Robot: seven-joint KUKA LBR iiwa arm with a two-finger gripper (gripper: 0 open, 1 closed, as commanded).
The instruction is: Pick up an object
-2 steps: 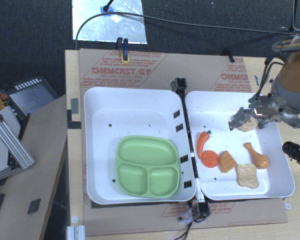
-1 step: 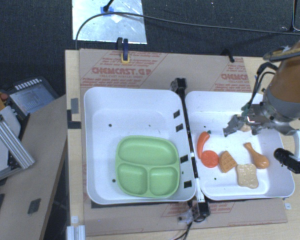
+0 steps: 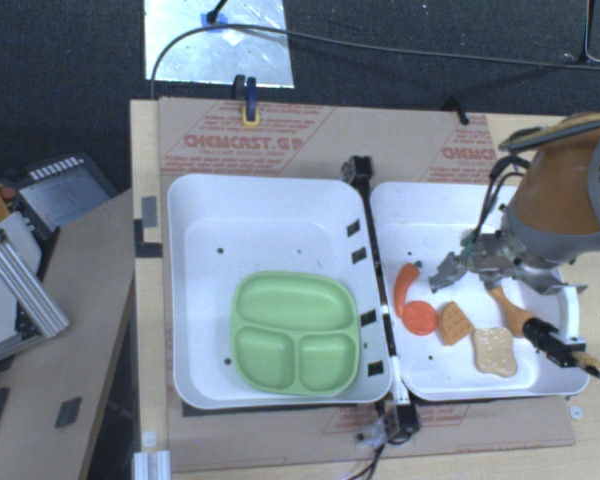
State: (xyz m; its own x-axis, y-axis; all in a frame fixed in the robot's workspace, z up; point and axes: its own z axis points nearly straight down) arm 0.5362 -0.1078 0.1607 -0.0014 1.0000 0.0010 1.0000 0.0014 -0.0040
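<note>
The right bin (image 3: 435,196) holds several toy foods. A curved red chili (image 3: 407,280) lies near its left wall, with a round red slice (image 3: 418,317) just below it. Right of the slice sit an orange cracker (image 3: 455,323) and a pale slice of toast (image 3: 494,351). An orange carrot-like piece (image 3: 510,306) lies partly under the arm. My gripper (image 3: 446,271) hangs low over the bin's middle, just right of the chili and above the cracker. Nothing shows in its grasp.
In the left bin (image 3: 260,196) rests a green divided plate (image 3: 295,333) at the front. A black divider clip line (image 3: 372,268) runs between the bins. The grey and orange arm (image 3: 565,203) covers the right bin's right side. Cables cross the dark floor behind.
</note>
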